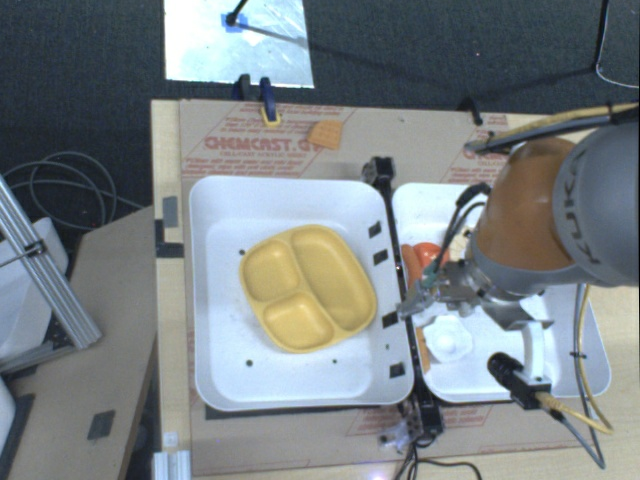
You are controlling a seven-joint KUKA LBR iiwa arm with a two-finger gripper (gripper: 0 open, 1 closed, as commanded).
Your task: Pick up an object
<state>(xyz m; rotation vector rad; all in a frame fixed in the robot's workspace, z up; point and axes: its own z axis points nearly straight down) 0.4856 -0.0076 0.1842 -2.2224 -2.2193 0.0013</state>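
A yellow three-compartment plate [306,286] lies tilted in the middle of the left bin [225,368]. In the right bin [590,368], a red-orange object [418,258] sits near the left wall, partly hidden under the arm. A small white round object [448,342] lies nearer the front, with a thin tan piece [424,348] beside it. My gripper [428,294] hangs low over the right bin's left side, between the red-orange object and the white one. I see nothing held in it.
The bulky grey and orange wrist [540,218] covers much of the right bin. A divider with black clips [385,258] separates the bins. A tan block [325,133] lies on the cardboard behind the left bin.
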